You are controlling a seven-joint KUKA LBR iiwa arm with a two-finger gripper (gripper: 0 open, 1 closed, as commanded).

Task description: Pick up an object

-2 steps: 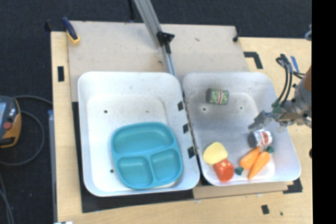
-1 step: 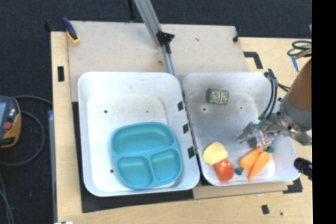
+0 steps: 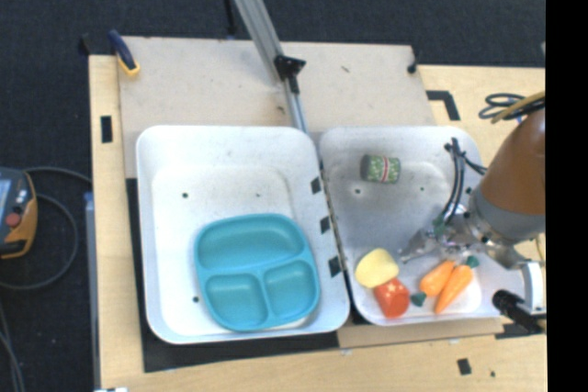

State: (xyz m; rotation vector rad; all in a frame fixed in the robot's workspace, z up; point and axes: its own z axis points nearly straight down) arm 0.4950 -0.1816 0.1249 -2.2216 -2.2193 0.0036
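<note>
So, camera view from above: two white bins side by side on the bench. The left bin [image 3: 165, 170] has a teal divided plate [image 3: 257, 271] sitting toward its near side, three compartments, nothing in them that I can see.

The right bin [image 3: 413, 147] is where the stuff is. A little green can [image 3: 380, 168] lies on its side near the far wall, well apart from everything else. Down at the near edge there's a yellow lemon-ish thing [image 3: 377, 268] touching a red tomato or pepper [image 3: 392, 296], and just beside those, two orange carrots [image 3: 446, 282] lying together.

The arm comes in from the right (orange band above the wrist, grey below it), and the gripper [image 3: 439, 243] hangs low over the right bin, right above the carrots. It's a tangle of metal and cables there, so I honestly can't tell its state or whether it has hold of anything.
</note>
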